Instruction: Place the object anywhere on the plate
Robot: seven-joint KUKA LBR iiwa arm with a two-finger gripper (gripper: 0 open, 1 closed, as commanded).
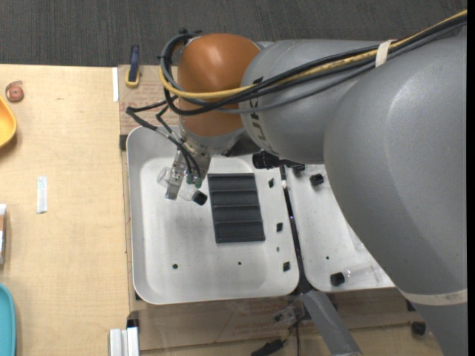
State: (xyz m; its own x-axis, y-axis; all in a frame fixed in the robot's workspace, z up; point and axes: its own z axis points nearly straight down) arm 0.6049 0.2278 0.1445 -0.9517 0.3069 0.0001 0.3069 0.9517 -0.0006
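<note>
Presently the pincer (177, 182) hangs over a white bin (167, 236).

We see dark grey carpet (89, 13) across twelve o'clock and a pale wooden tabletop (74, 258) at nine o'clock. A browner bench surface (215, 321) lies at six, evenly lit.

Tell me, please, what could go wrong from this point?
1. The gripper hangs over bare floor of the left white bin, beside the black ribbed rectangular plate, not above it; a release here would probably miss.
2. The grey arm hides much of the right white bin, so contact there may go unseen.
</note>
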